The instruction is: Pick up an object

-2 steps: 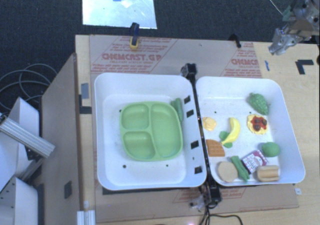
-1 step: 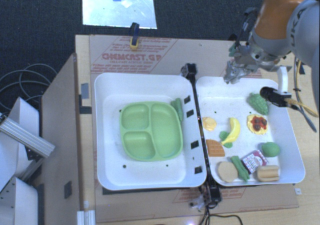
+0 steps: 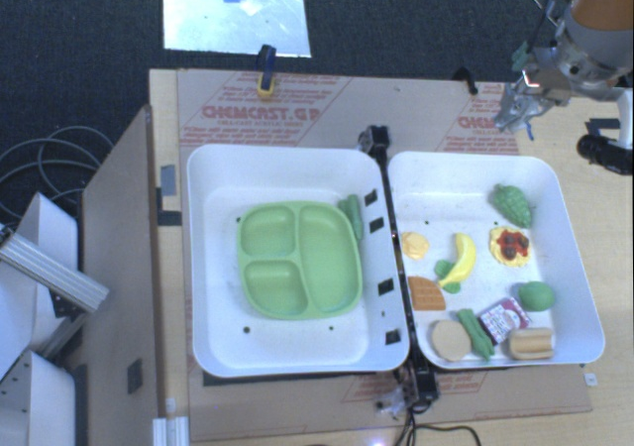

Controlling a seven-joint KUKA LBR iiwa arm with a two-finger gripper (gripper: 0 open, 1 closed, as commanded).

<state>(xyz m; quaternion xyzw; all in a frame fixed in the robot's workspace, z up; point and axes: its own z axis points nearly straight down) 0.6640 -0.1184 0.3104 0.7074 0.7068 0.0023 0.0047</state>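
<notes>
My gripper hangs above the bench just beyond the far edge of the right bin, with nothing seen between its fingers. The right bin holds several toy foods: a dark green leafy piece, a small pizza, a banana, a yellow round slice, a brown cracker, a green lime, a tan disc, a green pickle, a maroon packet and a bread roll.
The left bin holds a light green divided tray with a small green piece at its far right corner. Black clips run along the divider between the bins. A yellow-and-blue clamp stands behind the left bin.
</notes>
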